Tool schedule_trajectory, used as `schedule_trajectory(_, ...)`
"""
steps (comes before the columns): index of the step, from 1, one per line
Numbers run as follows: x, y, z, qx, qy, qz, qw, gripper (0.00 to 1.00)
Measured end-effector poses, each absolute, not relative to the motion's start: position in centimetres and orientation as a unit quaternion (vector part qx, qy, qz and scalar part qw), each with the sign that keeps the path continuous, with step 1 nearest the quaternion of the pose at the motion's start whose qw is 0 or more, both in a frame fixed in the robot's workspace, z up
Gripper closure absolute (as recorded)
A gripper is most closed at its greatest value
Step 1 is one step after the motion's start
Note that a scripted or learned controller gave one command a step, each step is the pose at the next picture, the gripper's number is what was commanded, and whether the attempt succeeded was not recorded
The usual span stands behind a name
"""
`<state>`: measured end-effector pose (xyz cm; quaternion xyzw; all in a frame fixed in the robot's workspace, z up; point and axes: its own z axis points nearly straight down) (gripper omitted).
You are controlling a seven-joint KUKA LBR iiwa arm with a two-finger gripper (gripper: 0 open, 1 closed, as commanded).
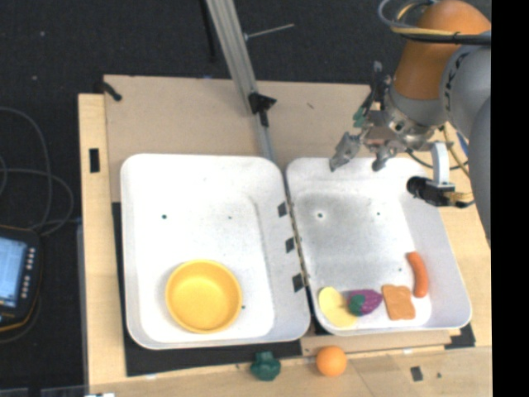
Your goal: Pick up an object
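The things you could pick lie together along the near edge of the right bin [430, 222]: an orange sausage-shaped piece [418, 273] near the right wall, an orange block [398, 302] just beside it, a purple and green item [361, 302] touching or almost touching a pale yellow disc [332, 307]. They sit in a tight row, probably because the bin floor lets loose things slide to the low side, so a grasp there must deal with close neighbours and with the wall. The gripper [360, 153] hangs over the far edge of the same bin, well apart from this row, and its two fingers stand spread wide with nothing between them; I judge this is a ready pose before a descent, not a grasp. You should expect the pick is not yet begun. The sausage piece looks like the easiest target for you, since it has free floor on its left side, though the wall is near on the right. In the left bin [198, 188] a yellow bowl [203, 295] rests near the front, alone. Outside the bins, on the bench [165, 114], a small green object [265, 366] and an orange ball [331, 361] lie near the front edge, near each other.
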<state>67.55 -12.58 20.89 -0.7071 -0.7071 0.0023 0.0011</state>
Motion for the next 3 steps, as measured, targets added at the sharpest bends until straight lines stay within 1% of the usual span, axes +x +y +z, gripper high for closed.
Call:
schedule_trajectory(1, 68.2, -12.0, 15.2, -0.706, -0.708, 0.002, 0.001, 0.0)
schedule_trajectory(2, 68.2, -12.2, 10.3, -0.706, -0.708, 0.0004, -0.001, 0.0)
schedule_trajectory(3, 68.3, -12.2, 11.5, -0.706, -0.708, -0.0005, -0.003, 1.0)
